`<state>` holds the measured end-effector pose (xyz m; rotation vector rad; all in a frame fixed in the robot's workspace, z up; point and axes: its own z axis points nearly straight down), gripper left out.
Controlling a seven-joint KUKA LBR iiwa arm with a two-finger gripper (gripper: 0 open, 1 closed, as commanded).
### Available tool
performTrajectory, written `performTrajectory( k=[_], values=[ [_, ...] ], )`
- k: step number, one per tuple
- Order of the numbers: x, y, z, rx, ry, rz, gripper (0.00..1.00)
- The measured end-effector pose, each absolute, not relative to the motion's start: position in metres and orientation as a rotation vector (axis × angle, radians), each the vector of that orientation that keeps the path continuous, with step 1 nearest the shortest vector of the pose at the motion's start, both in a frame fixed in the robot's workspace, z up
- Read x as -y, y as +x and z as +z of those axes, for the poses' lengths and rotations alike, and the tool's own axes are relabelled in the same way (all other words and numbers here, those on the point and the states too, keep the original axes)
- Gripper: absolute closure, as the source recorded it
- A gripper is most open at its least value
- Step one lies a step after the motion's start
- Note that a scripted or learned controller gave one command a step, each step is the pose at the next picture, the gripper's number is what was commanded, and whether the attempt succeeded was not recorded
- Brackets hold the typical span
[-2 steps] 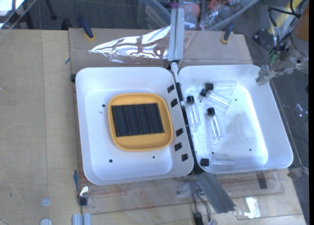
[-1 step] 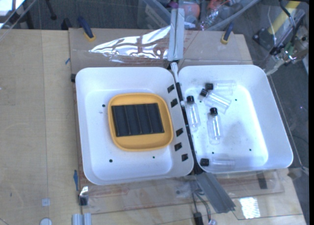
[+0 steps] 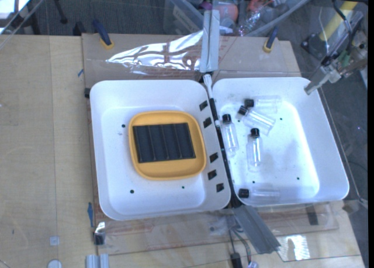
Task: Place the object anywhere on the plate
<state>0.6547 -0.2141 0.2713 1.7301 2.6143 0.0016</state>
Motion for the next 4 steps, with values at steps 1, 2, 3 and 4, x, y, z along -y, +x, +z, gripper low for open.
performTrajectory(
  k=[1, 2, 3, 4],
  values=[
    [0.214, 0.656, 0.283, -2.609, 1.725, 0.004, 1.00],
    [0.222, 0.668, 0.369, -2.708, 1.579, 0.002, 1.00],
    [0.221, 0.668, 0.368, -2.709, 1.579, 0.001, 0.00],
    [0.221, 0.669, 0.380, -2.703, 1.574, 0.002, 1.00]
  ],
)
